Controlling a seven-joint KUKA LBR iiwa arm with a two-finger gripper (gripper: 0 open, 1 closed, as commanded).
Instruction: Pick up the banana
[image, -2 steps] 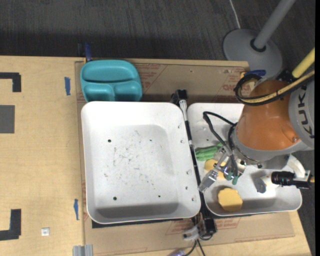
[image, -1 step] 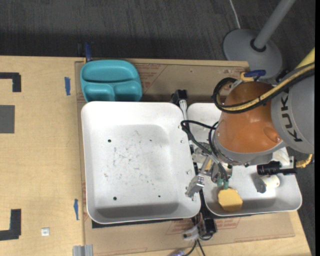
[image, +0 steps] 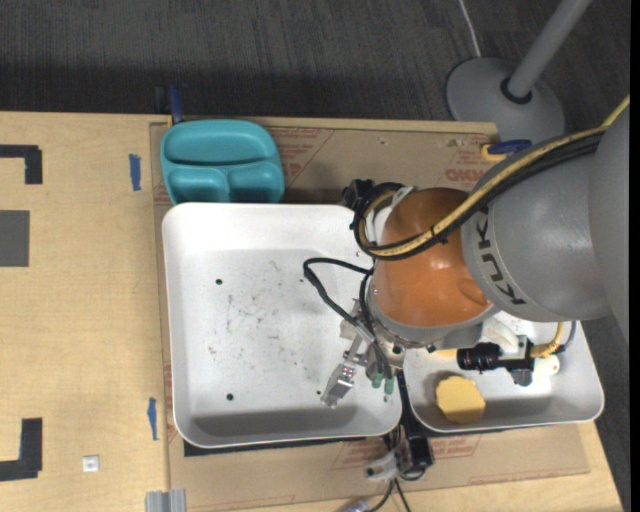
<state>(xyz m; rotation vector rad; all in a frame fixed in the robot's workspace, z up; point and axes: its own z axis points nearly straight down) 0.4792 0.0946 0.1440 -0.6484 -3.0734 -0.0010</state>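
My gripper (image: 360, 382) hangs low over the front right corner of the left white bin (image: 230, 300), under the arm's orange band (image: 425, 265). It looks open, with one silver finger (image: 340, 385) and a dark green-tipped finger (image: 380, 380) apart and only bare bin floor between them. A yellow blocky object (image: 460, 398) lies in the right bin (image: 575, 395), just right of the gripper and near that bin's front wall. The big grey arm covers most of the right bin.
A teal divided tray (image: 222, 160) stands behind the left bin. Black cables (image: 325, 275) loop from the wrist over the left bin's right side. The wall between the two bins runs right beside the gripper.
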